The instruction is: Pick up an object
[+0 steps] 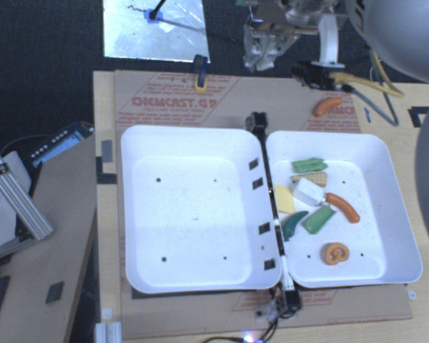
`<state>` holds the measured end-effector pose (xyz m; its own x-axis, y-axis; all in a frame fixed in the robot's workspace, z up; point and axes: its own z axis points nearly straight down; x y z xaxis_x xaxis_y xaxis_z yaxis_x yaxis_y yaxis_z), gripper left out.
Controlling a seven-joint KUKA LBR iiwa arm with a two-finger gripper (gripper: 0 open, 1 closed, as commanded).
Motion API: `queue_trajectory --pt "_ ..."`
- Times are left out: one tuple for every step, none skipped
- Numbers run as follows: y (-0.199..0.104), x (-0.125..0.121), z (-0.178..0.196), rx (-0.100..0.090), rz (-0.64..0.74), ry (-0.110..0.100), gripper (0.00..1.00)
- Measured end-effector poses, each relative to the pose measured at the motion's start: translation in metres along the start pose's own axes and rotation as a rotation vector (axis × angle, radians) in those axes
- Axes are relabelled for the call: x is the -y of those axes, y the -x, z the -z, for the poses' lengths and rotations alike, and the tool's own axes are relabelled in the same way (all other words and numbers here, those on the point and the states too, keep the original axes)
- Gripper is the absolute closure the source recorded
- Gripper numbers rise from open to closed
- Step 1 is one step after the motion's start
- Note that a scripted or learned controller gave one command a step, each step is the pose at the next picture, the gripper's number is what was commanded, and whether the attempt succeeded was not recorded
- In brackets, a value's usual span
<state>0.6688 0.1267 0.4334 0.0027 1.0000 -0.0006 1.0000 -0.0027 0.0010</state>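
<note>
Gripper (pixel 261 54) high above the bench (pixel 164 91)

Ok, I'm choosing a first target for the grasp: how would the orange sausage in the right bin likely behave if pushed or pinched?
The orange sausage looks round and elongated, so it would probably roll sideways if nudged. Its glossy surface suggests that it could slip from a pinch. It lies close to the green piece, so a push might shift both. It looks like small toy food, so probably light.
</note>
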Motion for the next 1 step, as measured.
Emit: queue_trajectory --pt "0.1474 0.0004 -0.0406 0.003 -0.008 -0.002 1.00"
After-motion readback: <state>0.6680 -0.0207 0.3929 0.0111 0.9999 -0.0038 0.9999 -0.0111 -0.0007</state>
